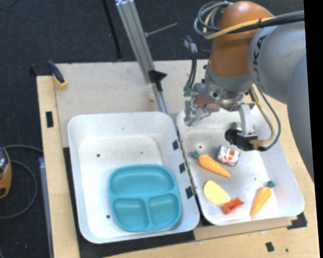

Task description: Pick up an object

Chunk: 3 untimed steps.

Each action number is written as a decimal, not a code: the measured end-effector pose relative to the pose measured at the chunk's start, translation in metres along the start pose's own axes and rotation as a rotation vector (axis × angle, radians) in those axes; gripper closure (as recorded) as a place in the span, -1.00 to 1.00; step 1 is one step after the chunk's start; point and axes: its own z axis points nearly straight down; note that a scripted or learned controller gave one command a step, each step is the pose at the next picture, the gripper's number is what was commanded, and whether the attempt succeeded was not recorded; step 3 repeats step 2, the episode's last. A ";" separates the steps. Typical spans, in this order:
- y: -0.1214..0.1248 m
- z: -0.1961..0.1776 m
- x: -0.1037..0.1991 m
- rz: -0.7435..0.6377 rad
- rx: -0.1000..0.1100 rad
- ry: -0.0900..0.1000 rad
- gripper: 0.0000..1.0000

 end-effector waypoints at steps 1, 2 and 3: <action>-0.005 0.004 0.051 0.000 0.000 0.000 1.00; -0.022 -0.003 0.097 -0.001 0.000 0.001 1.00; -0.022 -0.003 0.097 -0.001 0.000 0.001 1.00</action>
